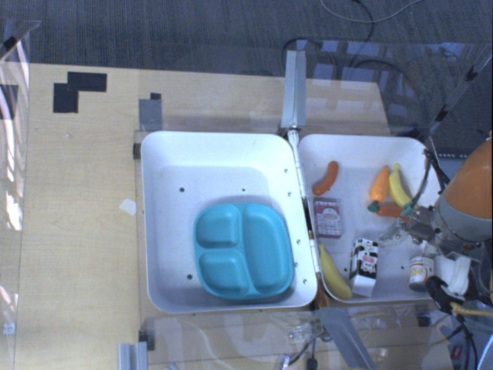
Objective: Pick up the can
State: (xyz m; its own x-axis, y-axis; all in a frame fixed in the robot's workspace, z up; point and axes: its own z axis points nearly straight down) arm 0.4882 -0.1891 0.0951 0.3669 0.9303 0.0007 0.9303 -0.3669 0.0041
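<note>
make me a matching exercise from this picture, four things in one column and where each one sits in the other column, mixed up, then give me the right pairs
1. blue tray
2. can
3. sausage
4. milk carton

A. right bin, near edge, beside a banana
B. right bin, far left part
C. left bin
D. right bin, near right corner, by the arm

Pairs: 1-C, 2-D, 3-B, 4-A

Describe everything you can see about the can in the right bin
The can is a small cylinder standing upright near the right bin's front right corner. Its body looks pale, with a reddish band on the label, though it is too small to read. It rests on the bin floor, right of the black and white carton. The arm's white end parts sit very close on its right; whether they touch it is unclear.
</note>
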